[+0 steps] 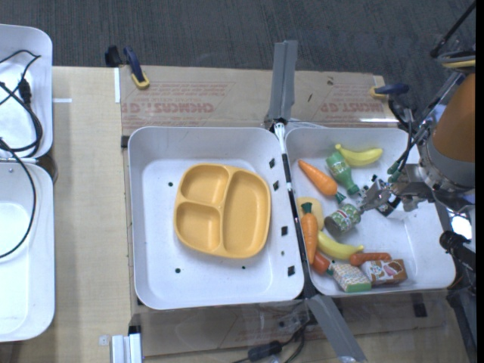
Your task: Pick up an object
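I see two white bins side by side on the bench. The left bin holds one thing, a yellow three-part tray, lying flat near its middle.

The right bin holds the toy food. At its far side a banana lies just beside a green bottle, which is tipped on its side. A carrot lies at a slant left of the bottle. Near the middle a small green can rests on its side. Along the left wall a second carrot runs lengthwise, green top at the far end, with a second banana touching it to the right. At the near edge sit a small red sausage, a pale box and a red-brown packet, close together — box and packet touching.

The arm comes in from the right, its orange band at the frame edge. The gripper is low over the right bin, just right of the can and near the bottle's lower end. Its fingers look slightly apart and I see nothing between them — no item is held. Whether a fingertip touches the can I cannot tell.

Dark cables cross the far right corner of the right bin.
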Controlling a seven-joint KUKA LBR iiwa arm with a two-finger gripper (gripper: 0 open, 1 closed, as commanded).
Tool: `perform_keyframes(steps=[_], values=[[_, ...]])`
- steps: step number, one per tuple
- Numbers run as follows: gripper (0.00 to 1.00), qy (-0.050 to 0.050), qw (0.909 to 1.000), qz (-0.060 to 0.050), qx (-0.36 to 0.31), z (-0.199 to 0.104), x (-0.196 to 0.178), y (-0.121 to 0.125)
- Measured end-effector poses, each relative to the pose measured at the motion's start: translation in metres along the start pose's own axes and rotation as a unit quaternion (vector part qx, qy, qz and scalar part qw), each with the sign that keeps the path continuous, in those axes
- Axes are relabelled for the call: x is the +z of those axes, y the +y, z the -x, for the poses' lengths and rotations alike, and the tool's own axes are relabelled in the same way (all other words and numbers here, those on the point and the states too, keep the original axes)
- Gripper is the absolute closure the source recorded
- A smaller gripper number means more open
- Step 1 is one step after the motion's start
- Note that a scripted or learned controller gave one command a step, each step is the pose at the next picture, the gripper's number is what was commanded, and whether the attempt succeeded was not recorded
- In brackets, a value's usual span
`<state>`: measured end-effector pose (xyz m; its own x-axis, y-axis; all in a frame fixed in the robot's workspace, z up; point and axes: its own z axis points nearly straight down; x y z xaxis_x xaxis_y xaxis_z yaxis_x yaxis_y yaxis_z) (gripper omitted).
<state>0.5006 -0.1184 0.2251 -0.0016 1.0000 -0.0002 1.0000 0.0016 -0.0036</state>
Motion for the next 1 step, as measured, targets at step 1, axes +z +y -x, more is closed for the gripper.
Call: perform_keyframes(steps=[1], values=[[0.00, 0.000, 0.9961, 0.001, 0.089, -0.0142, 0.1342, 0.0635]])
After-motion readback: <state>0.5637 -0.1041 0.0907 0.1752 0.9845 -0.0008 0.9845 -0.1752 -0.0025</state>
